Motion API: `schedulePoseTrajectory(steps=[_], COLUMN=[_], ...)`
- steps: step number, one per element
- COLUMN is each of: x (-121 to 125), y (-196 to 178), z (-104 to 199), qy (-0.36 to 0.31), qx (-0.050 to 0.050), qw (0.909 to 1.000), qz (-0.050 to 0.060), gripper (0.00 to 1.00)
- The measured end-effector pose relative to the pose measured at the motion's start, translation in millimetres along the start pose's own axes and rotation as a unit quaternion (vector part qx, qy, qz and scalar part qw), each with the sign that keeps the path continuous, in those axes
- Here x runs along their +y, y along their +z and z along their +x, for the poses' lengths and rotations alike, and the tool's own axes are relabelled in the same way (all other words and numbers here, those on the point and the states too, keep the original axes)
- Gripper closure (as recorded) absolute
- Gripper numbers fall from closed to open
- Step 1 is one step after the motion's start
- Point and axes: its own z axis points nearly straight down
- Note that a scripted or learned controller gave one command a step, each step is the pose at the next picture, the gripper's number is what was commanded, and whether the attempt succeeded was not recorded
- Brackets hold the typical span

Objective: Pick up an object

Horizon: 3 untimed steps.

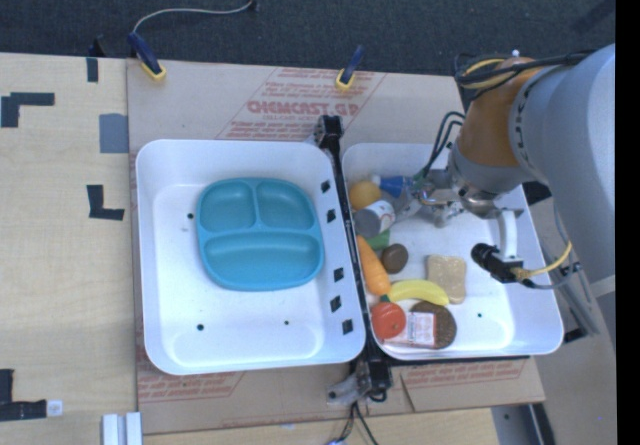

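Grey arm (560, 133) reaches over right bin (520, 333).

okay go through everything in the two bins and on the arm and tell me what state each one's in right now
blue divided plate: right way up in the left bin, nothing on it.
banana: lying flat in the right bin.
carrot: lying along the right bin's left wall.
slice of bread: lying flat, beside the banana.
tomato: resting near the front wall.
gripper: low over the right bin's back part, holding nothing visible.
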Motion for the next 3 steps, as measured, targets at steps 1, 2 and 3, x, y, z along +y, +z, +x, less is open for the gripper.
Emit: schedulePoseTrajectory(steps=[1,2,3], x=[48.3,51.5,50.0], y=[2.8,-17.0,-2.7], z=[19.0,1.4,14.8], qy=[-0.002,0.000,0.001], qx=[-0.001,0.007,0.005], qw=[0.9997,0.9998,0.9998], qz=[0.025,0.016,0.018], gripper=[0.00,0.00,0.00])
